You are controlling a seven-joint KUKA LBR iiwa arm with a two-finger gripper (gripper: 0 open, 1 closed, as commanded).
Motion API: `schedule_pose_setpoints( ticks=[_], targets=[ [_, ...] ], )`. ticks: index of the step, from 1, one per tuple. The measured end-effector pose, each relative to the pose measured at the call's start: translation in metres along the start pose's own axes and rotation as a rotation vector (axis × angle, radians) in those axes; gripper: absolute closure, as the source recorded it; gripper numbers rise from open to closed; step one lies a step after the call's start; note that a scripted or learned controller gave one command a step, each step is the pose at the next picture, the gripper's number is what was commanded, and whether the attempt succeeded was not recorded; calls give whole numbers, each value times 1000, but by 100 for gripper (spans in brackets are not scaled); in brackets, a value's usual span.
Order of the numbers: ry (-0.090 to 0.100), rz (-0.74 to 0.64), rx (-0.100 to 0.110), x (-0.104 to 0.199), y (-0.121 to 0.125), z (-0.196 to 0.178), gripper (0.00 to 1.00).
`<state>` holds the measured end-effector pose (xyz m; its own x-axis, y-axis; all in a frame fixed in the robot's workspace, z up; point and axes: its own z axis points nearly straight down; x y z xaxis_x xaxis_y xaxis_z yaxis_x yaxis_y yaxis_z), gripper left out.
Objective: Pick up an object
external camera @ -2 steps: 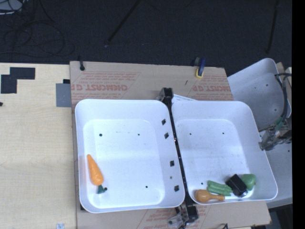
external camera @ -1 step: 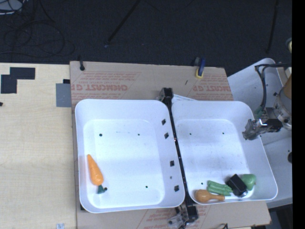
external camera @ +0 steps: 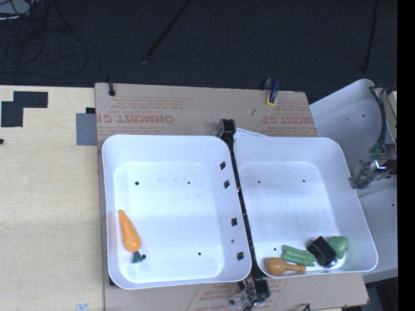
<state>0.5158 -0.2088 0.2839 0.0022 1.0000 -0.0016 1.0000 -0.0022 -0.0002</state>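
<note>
along the near wall of the right bin (external camera: 350, 173), a green pea pod (external camera: 297, 255), a black block (external camera: 322, 251), a green piece (external camera: 338, 243) and an orange-brown gourd-shaped toy (external camera: 283, 266) are lying bunched and touching, probably having slid into that corner. a toy carrot (external camera: 129, 231) is resting alone in the left bin (external camera: 162, 144), near its left wall, likely the easiest pick.

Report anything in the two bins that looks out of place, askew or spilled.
Nothing looks spilled or damaged. The orange carrot lies alone by the left bin's left wall. In the right bin's near corner, a green vegetable, a black object and an orange pear-shaped toy sit crowded together.
</note>
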Motion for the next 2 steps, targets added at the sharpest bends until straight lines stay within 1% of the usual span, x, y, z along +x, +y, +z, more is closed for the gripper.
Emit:
schedule_pose_setpoints(
  ticks=[1,2],
  targets=[
    [2,-3,0,12,-17,-34,100],
    [1,-1,0,-5,-41,-52,100]
  ],
)
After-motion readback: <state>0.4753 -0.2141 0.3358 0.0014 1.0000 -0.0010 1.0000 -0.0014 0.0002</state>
